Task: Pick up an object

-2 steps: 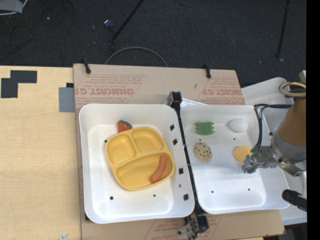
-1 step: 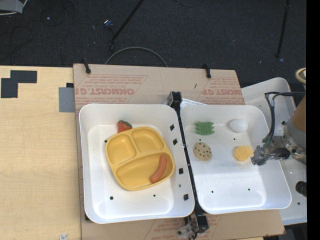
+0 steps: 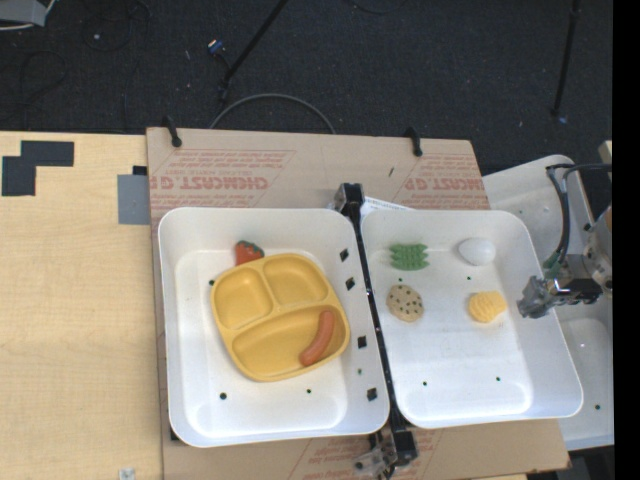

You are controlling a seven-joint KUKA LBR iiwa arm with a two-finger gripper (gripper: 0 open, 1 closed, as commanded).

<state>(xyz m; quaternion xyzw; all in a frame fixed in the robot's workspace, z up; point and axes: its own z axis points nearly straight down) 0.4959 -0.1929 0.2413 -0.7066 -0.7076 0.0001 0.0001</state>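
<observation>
Loose toy food pieces lying in two shallow white bins.

In the right bin, a green ridged leafy plastic piece (image 3: 408, 257) lies near the far left, a smooth white egg-shaped piece (image 3: 477, 251) near the far right, a round tan cookie with dark specks (image 3: 405, 303) below the green one, and a yellow ribbed corn-like chunk (image 3: 487, 307) below the egg, all flat and apart from one another. In the left bin, a reddish-orange sausage (image 3: 320, 339) lies slantwise in the large compartment of a yellow divided plastic plate (image 3: 262, 353), and a red-orange carrot-like piece with a green top (image 3: 247, 252) touches the plate's far rim.
</observation>
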